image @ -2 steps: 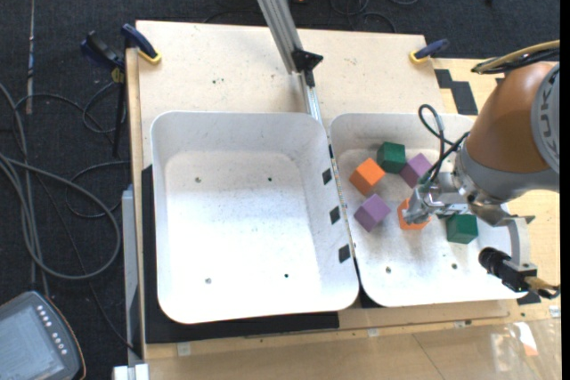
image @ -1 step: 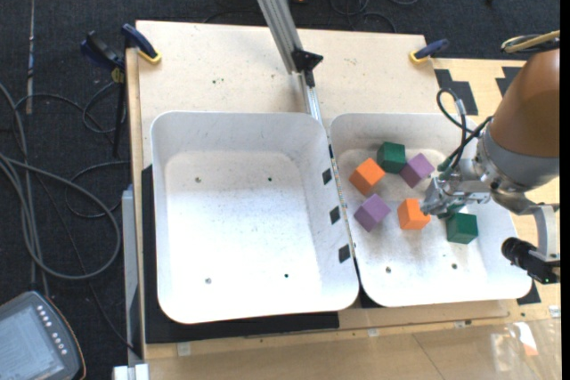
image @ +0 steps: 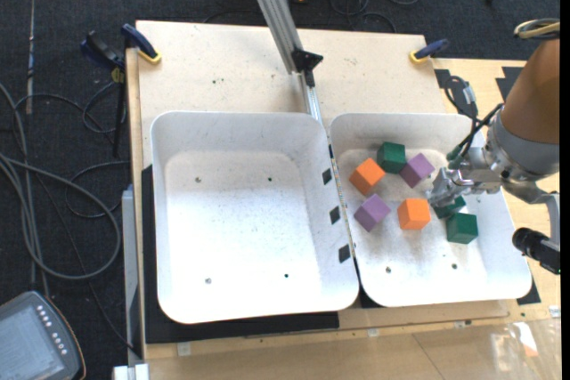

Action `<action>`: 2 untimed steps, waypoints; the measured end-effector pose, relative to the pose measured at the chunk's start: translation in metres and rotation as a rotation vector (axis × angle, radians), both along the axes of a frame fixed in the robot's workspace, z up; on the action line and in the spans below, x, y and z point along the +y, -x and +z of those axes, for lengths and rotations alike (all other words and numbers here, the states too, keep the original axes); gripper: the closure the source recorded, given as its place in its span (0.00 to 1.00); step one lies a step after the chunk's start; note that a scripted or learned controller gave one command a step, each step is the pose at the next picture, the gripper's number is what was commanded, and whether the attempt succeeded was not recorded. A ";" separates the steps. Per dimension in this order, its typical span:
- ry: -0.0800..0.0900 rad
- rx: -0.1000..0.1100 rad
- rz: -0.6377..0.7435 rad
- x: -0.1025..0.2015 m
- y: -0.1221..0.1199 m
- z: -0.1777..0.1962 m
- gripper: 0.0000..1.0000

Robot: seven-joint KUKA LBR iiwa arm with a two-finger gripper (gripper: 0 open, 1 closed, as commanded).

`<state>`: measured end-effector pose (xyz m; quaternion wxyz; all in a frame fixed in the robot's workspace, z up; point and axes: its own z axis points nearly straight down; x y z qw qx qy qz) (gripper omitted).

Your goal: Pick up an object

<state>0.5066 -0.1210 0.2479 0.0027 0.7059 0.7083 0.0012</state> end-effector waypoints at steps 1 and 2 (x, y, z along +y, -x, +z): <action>-0.003 0.007 0.004 0.047 -0.013 -0.012 1.00; -0.004 0.004 0.005 0.098 -0.024 -0.003 1.00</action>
